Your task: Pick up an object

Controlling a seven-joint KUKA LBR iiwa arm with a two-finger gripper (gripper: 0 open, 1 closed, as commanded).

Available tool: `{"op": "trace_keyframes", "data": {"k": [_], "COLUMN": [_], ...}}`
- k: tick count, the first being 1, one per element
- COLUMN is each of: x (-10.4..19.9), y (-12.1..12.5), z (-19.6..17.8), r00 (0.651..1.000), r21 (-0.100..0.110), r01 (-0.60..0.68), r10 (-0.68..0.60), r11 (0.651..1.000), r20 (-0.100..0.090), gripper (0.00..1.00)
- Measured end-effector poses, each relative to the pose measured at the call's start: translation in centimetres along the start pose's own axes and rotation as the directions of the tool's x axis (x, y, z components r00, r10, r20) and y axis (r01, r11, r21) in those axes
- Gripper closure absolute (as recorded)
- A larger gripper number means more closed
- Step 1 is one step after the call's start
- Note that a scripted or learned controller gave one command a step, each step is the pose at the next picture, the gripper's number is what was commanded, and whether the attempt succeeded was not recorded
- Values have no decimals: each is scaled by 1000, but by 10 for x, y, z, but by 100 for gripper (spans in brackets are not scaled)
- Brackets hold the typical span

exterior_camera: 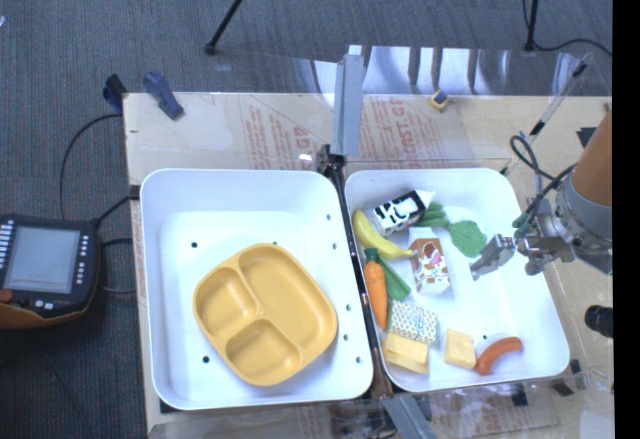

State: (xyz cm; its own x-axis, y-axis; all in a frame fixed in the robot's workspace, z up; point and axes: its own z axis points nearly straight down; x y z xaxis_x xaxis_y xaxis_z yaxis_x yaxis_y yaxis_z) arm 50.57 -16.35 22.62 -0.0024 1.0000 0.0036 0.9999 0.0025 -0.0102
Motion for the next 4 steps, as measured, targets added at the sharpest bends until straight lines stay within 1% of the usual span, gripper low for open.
{"op": "trace_keyframes", "data": {"k": [1, 2, 3, 4], "x": [45, 129, 66, 12], "y": [95, 64, 57, 109], "z": [122, 42, 112, 142], "r00": [990, 933, 982, 990], "r21": [8, -3, -5, -4], "r01": [-142, -359, -190, -143], "r10": [142, 359, 190, 143], "r11": [990, 933, 982, 990], "r20": [0, 1, 4, 2], "gripper": [0, 0, 0, 0]}}
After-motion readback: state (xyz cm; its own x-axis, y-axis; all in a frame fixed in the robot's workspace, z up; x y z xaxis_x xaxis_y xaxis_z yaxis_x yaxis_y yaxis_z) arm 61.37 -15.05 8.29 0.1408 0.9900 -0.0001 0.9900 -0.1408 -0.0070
